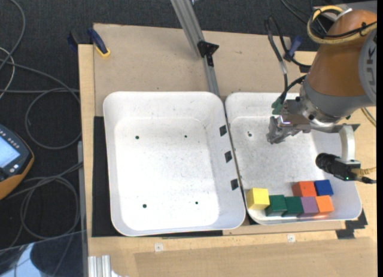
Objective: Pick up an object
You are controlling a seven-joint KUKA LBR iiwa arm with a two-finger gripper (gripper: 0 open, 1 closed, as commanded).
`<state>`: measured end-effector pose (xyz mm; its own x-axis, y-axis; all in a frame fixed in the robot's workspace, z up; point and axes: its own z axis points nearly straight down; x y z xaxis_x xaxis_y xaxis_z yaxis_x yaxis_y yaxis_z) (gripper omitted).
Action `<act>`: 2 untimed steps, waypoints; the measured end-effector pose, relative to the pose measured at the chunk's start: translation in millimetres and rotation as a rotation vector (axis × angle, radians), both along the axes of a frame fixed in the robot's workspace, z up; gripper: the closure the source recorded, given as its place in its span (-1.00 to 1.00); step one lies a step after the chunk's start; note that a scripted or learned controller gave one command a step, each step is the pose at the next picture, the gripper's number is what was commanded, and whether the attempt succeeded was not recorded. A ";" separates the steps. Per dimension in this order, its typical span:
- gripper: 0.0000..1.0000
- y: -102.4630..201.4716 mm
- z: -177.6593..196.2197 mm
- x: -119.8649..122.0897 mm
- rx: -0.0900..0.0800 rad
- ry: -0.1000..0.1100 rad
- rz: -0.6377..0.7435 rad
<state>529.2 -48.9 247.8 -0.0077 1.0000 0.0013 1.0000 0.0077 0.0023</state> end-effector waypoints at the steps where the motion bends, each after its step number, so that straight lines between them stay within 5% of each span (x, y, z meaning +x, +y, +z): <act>1: 1.00 50.9 7.6 11.4 0.001 -0.001 -0.001; 2: 1.00 103.5 -10.1 26.6 0.001 0.001 -0.001</act>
